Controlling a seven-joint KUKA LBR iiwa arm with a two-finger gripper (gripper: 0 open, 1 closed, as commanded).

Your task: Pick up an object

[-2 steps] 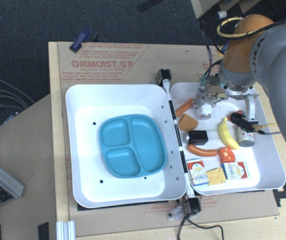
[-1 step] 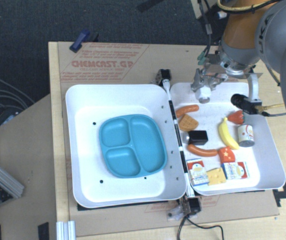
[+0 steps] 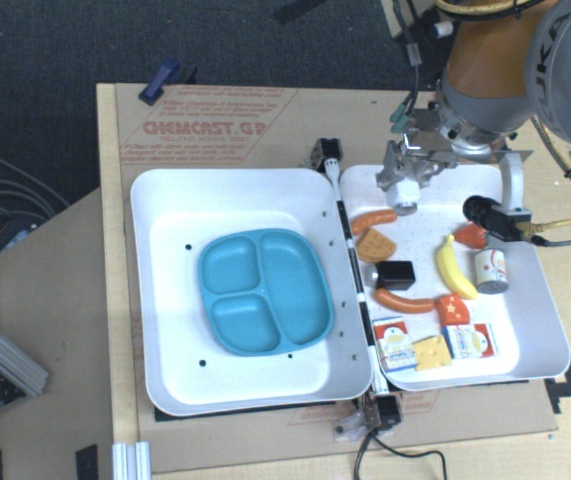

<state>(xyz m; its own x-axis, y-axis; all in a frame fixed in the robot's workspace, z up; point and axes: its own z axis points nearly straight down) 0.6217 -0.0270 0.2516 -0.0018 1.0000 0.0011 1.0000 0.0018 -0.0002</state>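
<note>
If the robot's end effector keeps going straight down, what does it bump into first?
Probably the hot dog at the top of the right bin; the end effector hangs right beside it, though height is hard to judge.

Even, fairly bright overhead light falls on the bench (image 3: pixel 215 128), with no strong single source evident. The white bins glare mildly, the left bin (image 3: pixel 165 368) brightest along its rim, so its surface detail washes out. The blue tray (image 3: pixel 263 290) inside it casts only a thin soft shadow at its lower edge. Beyond the bench the dark floor is dim and grainy. The arm (image 3: pixel 510 58), above the right bin (image 3: pixel 540 338), looks slightly soft. Small labels are blurred.
</note>
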